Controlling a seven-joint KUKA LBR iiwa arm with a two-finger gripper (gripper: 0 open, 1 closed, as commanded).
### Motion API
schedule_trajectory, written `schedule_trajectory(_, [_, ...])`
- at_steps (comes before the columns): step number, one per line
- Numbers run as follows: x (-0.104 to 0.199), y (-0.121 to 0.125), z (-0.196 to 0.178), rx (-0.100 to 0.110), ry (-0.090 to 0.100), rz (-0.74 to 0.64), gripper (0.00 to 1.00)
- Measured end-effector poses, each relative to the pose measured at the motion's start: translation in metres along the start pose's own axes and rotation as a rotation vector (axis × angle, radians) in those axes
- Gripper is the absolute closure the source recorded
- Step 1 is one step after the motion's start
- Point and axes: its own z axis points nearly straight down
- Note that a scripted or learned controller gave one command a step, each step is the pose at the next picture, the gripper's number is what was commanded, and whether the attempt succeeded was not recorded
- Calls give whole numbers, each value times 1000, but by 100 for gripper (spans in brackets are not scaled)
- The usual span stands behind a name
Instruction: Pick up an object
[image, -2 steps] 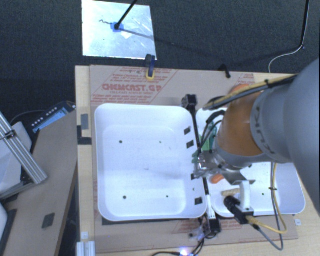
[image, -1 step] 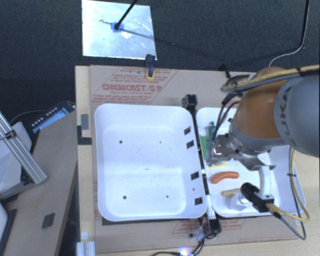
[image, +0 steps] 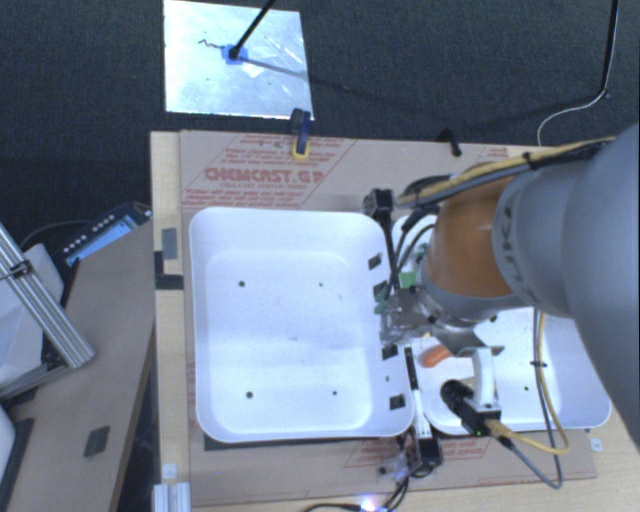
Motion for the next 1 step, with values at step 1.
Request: schedule_trajectory(1, [3,-8,-2,-2,-1,1,100])
